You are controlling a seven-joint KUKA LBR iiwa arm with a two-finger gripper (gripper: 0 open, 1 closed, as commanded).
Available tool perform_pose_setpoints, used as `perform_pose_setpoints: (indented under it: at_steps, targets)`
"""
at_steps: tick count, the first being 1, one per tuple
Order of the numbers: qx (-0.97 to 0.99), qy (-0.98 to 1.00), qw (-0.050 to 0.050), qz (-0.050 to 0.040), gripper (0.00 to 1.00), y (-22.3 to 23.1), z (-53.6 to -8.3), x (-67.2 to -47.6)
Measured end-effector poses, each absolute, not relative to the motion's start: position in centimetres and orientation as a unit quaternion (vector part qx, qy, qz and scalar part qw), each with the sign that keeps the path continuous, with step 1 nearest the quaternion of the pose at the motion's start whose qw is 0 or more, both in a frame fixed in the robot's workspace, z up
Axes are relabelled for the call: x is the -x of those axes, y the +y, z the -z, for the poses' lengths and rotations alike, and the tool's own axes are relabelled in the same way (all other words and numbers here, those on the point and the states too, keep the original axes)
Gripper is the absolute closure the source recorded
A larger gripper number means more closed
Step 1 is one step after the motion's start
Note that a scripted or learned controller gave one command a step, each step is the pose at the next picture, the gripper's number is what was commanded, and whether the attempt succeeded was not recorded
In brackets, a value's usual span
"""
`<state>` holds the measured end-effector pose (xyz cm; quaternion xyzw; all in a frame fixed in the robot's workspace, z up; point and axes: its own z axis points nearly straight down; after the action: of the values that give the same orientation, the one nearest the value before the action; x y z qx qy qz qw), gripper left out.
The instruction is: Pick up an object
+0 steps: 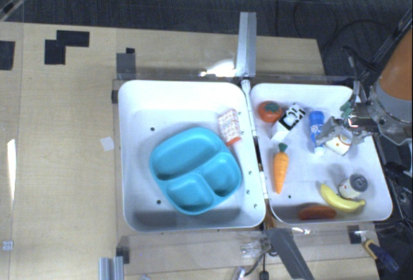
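In the left white bin (129, 162) we see a blue plastic tray with three compartments (195, 171), lying flat, and a small red-and-white packet (229, 126) leans near the wall. In the right white bin (381, 172) the candidates for picking lie loosely apart, probably so that each can be taken alone: a red tomato toy (269, 111), a black-and-white block (293, 117), an orange carrot toy (281, 169), a blue bottle (315, 128), a yellow banana toy (341, 198), a dark red sausage-like piece (317, 212). The gripper (341, 132) hangs low just beside the bottle, above a small white thing (338, 146); whether it grasps anything we cannot tell.
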<state>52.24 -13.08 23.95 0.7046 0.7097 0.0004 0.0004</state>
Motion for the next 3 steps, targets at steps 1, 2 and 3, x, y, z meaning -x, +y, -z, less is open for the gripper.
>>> perform_pose_setpoints:
  at_steps: [1,2,3]
  targets:
    - [-0.71,0.704,0.0,-0.0004,0.0,-8.7,-9.7,-55.9]
    - [-0.71,0.704,0.001,-0.0013,1.0,-8.6,-10.7,-56.0]
    - [-0.709,0.705,0.001,-0.0023,1.0,-8.5,-11.6,-56.2]
